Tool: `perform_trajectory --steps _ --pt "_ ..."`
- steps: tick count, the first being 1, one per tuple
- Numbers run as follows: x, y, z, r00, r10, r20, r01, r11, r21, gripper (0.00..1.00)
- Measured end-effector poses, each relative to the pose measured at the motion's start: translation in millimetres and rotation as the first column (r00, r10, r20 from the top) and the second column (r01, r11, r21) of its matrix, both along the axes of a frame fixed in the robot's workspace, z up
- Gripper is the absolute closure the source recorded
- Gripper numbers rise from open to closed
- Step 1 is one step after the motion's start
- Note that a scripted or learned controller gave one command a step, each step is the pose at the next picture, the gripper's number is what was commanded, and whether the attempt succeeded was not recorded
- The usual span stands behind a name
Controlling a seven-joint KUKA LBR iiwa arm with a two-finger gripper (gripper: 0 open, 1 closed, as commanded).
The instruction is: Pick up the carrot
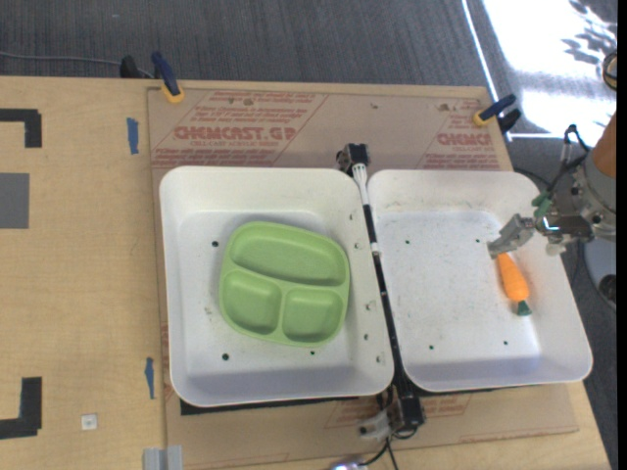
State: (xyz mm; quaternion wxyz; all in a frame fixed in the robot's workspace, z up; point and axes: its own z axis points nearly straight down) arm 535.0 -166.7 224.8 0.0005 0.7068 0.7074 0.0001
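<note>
Where the board (323,130) reads "CHEMCAST GP", the carrot (513,279) lies nearby.

This looks like a robotics lab or test workshop. Two white bins (460,370) sit on a cardboard sheet (294,130) clamped to a plywood bench (69,292) (clamps at eleven and one o'clock), above grey carpet (294,18).

Orange carrot (513,279), green stub at near end, lying flat on white floor of right bin (441,262), close to its right wall.
</note>
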Motion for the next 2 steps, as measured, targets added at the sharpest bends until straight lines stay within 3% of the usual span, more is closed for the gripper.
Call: perform_trajectory --steps 1,2 --pt "-6.4 -45.0 -121.7 1.0 0.007 -0.002 -0.007 1.0 0.014 0.0" --pt "-6.6 -48.4 -111.9 1.0 0.004 0.001 -0.004 1.0 0.005 1.0"
